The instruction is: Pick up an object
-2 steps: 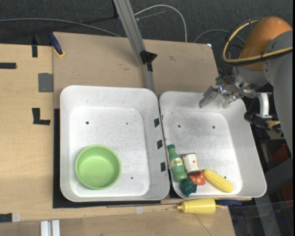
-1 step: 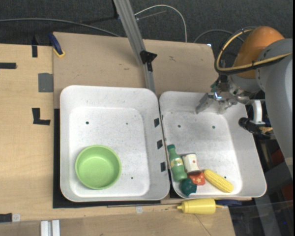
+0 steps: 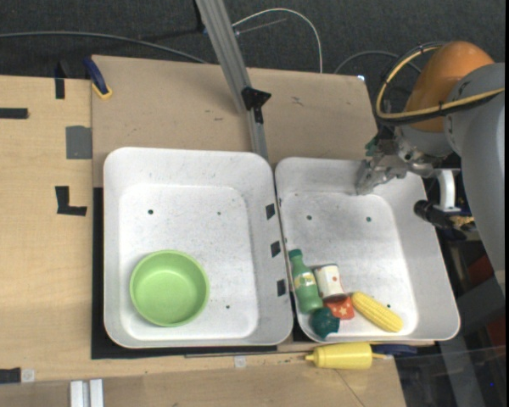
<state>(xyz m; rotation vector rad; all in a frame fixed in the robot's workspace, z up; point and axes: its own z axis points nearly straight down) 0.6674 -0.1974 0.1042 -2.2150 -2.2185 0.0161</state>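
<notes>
So the gripper (image 3: pixel 375 176) is hanging over the far right corner of the right bin (image 3: pixel 424 253), right about at the rim. Can't tell if it's open or closed from this angle, it's just a dark blurry lump, and nothing visibly sits in it. The arm (image 3: pixel 471 100) comes in from the right with its orange band up top.

All the stuff in the right bin is bunched up along the near edge, well apart from the gripper: a green bottle (image 3: pixel 304 282) lying against the left wall, a small white can (image 3: pixel 328 279) just beside it, a red piece (image 3: pixel 342 308) touching the can's near side, a dark green thing (image 3: pixel 324 322) in the near left corner, and a yellow corn cob (image 3: pixel 377 311) lying at a slant toward the near right.

Left bin (image 3: pixel 187 176) has a green bowl (image 3: pixel 169 287) sitting upright in its near left corner.

There's also a yellow bottle (image 3: pixel 343 356) lying on the bench (image 3: pixel 170 100), just outside the right bin's near rim.
</notes>
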